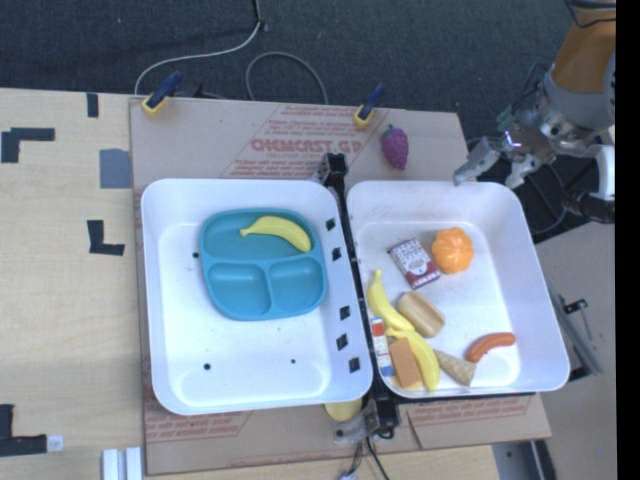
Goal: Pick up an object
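The right bin (520, 268) holds an orange fruit (452, 250), a small red carton (413, 262), a yellow banana (400, 325), a hot dog bun (420, 314), a red sausage (490, 345), an orange block (405, 361) and a cone-shaped piece (457, 370). In the left bin (165, 298) lies a blue divided plate (265, 265) with a second banana (277, 230) on it. My gripper (494, 165) hovers above the right bin's far right corner, fingers spread open with nothing between them.
Purple grapes (395, 146) lie on the cardboard behind the bins. Blue and yellow clamps (160, 93) hold the cardboard's back edge, and a cable loops beyond it. The arm's orange band (588, 43) is at the top right.
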Tool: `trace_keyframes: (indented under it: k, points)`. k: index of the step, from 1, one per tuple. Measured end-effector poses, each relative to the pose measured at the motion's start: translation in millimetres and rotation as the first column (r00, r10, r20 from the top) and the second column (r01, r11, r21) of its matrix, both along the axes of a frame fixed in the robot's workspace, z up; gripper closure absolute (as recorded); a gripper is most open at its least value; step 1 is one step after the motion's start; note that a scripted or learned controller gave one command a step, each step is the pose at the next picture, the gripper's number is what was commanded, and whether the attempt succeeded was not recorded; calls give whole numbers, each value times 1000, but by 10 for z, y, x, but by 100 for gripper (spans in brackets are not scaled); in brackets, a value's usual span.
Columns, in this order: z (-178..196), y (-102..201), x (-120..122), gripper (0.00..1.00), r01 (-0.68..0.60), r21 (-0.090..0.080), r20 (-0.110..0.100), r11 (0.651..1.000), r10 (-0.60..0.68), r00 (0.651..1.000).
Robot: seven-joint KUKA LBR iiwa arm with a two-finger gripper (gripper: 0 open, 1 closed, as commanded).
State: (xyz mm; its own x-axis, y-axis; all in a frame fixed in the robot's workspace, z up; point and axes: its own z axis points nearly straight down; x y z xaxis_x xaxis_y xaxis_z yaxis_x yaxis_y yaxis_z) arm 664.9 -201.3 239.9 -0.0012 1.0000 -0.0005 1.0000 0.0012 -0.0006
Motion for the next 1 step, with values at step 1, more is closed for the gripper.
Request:
trace_keyframes:
  k: [1]
  points:
    - [-1526,221,-287,0,4,3,2,1000,-4,1000]
